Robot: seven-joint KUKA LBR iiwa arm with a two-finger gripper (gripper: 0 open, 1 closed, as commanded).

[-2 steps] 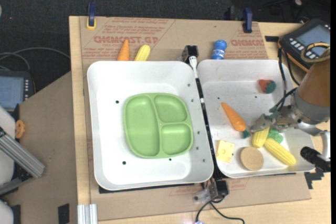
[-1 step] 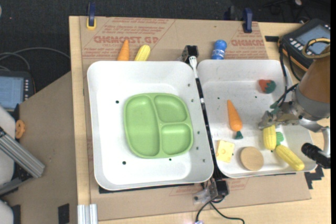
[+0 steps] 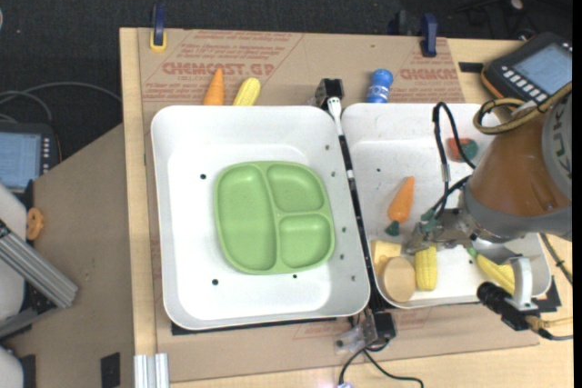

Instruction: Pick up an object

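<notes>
My claw (image 3: 435, 230) is down in the right bin (image 3: 382, 127), low over a small heap of toy food, and from this slant I cannot tell how it is set. Just below it stands a corn cob (image 3: 425, 269), with a round tan piece (image 3: 397, 278) beside that, and a carrot (image 3: 401, 199) lies just above and to the side. A yellow banana (image 3: 496, 271) sits on the far side of my wrist. Well away across the divider, the other bin (image 3: 182, 132) carries a green divided plate (image 3: 273, 215). I judge this as the reaching step: nothing sits visibly in my grip, so no object is picked yet. Next I need to settle squarely over one piece, most likely the corn cob or the carrot, close on it firmly and lift straight up without nudging its neighbours.
</notes>
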